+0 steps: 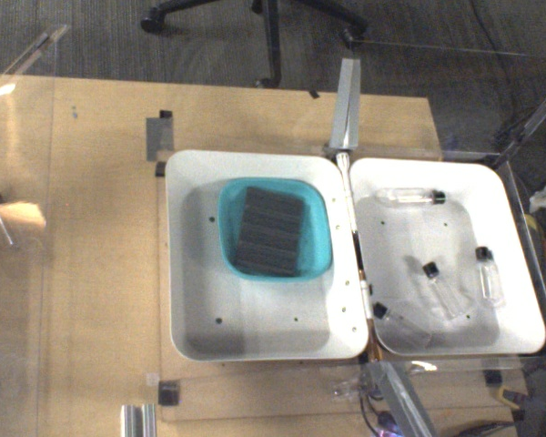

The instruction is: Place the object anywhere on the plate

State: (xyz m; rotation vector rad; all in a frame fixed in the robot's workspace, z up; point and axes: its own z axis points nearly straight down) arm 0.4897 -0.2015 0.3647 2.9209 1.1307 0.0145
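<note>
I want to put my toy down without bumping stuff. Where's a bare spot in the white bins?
The left bin has bare floor in front of the teal plate, toward the near wall, and a strip on its left. The dark ridged block covers most of the plate. The right bin is crowded with clear vials.

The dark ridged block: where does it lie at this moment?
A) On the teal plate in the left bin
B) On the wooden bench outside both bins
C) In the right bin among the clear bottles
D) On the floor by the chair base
A: the dark ridged block rests on the teal plate, which sits in the left bin; the clear bottles lie apart from it in the right bin.
</note>
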